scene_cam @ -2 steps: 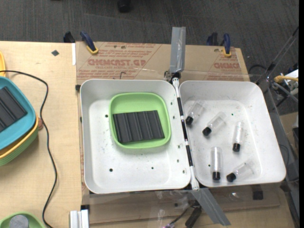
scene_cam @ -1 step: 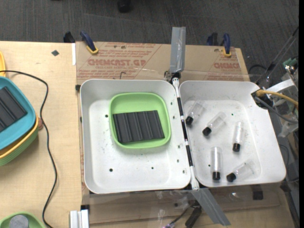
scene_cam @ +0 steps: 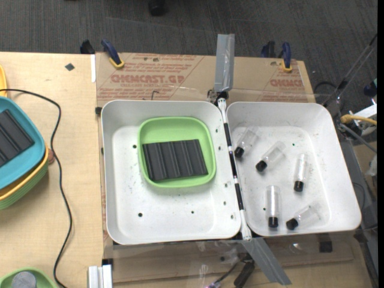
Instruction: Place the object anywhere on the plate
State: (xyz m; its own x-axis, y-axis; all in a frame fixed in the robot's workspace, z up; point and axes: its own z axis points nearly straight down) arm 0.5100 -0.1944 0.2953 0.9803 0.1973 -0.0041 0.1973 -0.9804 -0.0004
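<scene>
Five clear vials with black caps lie in the right bin [scene_cam: 336, 161]. Near to far: vial A [scene_cam: 302, 216] at 5 o'clock, close to the near rim, long axis tilted, cap toward 8; vial B [scene_cam: 273, 205] at 6, near-upright axis, cap toward 6; vial C [scene_cam: 299, 173] at 3, axis roughly 12–6, cap toward 6; vial D [scene_cam: 269, 158] centre, cap toward 8; vial E [scene_cam: 244, 143] at 10, just beside the divider wall, cap toward 7. Vials sit well apart, with bare bin floor between them. Left bin [scene_cam: 120, 179]: green plate [scene_cam: 174, 129] at 12, carrying a black ribbed pad [scene_cam: 174, 159]; bare floor on the near half. End effector: can't tell its state.
</scene>
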